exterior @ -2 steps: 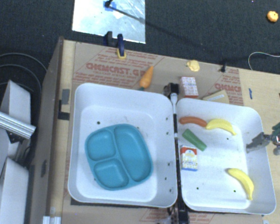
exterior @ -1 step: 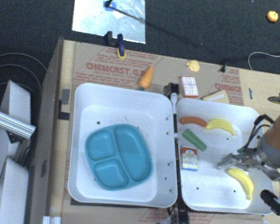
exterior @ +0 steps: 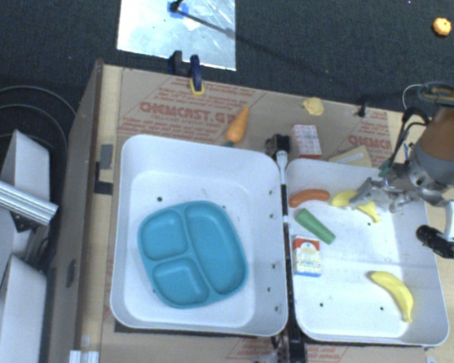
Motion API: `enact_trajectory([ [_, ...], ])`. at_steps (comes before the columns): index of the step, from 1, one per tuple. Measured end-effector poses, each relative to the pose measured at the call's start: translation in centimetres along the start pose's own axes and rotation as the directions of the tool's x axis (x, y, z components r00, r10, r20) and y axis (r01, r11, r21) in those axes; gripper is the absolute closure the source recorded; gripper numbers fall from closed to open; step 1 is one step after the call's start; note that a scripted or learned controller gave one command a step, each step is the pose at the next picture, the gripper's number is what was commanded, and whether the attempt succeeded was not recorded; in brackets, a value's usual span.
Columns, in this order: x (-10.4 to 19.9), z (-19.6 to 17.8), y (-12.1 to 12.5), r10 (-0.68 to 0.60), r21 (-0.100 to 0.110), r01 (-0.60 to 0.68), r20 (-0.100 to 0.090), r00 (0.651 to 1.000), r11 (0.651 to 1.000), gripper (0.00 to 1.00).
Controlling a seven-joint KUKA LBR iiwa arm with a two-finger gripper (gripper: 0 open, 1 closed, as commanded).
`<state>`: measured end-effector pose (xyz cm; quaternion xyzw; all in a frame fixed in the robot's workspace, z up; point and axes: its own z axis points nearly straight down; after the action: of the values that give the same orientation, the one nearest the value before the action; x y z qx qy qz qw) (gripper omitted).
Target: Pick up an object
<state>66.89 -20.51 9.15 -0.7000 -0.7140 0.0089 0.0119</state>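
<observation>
Objects for picking lie in the right bin (exterior: 426,328): a banana (exterior: 395,292) toward its near right, a small carton (exterior: 308,256), a green piece (exterior: 315,226), an orange sausage (exterior: 310,197), and a small yellow piece (exterior: 343,199) just beside the pincer (exterior: 370,197), whose grip I cannot tell

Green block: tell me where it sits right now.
The green block lies in the right bin, near its left wall, just below the orange sausage and above the small red-and-white carton.
</observation>
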Motion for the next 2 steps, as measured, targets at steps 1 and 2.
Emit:
enact_trajectory([
  [1,-0.2,-1.1,-0.5,0.008,0.002,-0.008,-0.003,1.0,1.0,1.0],
  [2,4.8,-7.4,-6.8,0.017,-0.026,-0.017,0.003,1.0,1.0,1.0],
])
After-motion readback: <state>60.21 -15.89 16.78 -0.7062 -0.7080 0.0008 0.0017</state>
